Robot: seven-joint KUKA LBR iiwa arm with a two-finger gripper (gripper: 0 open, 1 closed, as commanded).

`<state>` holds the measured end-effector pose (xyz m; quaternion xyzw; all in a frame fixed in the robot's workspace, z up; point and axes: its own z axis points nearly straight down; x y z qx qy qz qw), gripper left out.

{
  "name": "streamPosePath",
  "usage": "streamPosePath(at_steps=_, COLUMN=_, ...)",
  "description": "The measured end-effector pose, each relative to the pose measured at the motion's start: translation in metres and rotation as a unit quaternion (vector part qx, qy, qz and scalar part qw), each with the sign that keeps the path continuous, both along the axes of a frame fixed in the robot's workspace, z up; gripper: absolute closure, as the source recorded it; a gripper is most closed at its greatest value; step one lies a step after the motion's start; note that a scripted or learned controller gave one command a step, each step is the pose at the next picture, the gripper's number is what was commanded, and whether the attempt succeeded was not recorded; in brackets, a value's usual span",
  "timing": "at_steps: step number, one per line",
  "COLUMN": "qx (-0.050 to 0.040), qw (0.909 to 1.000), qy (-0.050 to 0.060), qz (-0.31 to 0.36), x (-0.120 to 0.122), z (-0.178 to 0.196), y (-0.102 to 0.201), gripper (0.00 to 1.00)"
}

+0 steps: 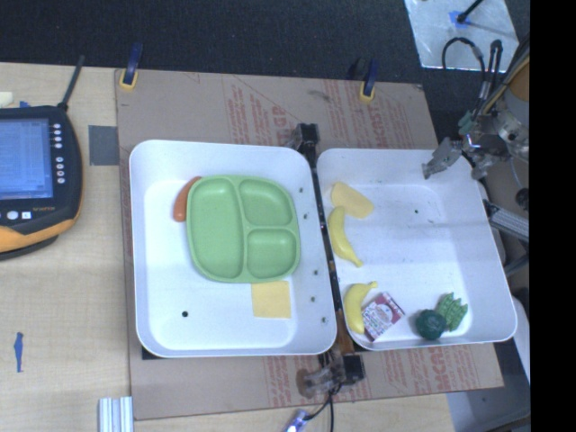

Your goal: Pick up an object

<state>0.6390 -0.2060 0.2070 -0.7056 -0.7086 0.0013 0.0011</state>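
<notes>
I see gripper (445,162) over far right rim of right bin (468,241), nothing between fingers; can't tell if apart or together. Right bin: yellow wedge (352,201), banana (343,236), second banana (357,304) touching red-white packet (382,316), green broccoli-like toy (441,317) at near corner. Left bin (153,268): green divided plate (243,228), orange item (183,200) under its edge, yellow square (272,300)

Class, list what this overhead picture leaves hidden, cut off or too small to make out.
- Orange item: mostly tucked under the green tray, so its kind is unclear.
- Gripper: small and blurred at the right bin's corner; jaws unreadable.
- Packet: label too small to read.
</notes>
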Motion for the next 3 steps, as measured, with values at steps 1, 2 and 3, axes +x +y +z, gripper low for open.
streamPosePath(at_steps=1, qx=0.0003, qw=1.0, qy=0.001, qz=0.001, x=-0.047, z=-0.077, y=0.069, gripper=0.0)
streamPosePath(at_steps=2, qx=0.0003, qw=1.0, qy=0.001, qz=0.0, x=-0.119, z=-0.114, y=0.105, gripper=0.0)
streamPosePath(at_steps=3, qx=-0.0001, qw=1.0, qy=0.0, qz=0.001, x=-0.069, z=-0.115, y=0.113, gripper=0.0)
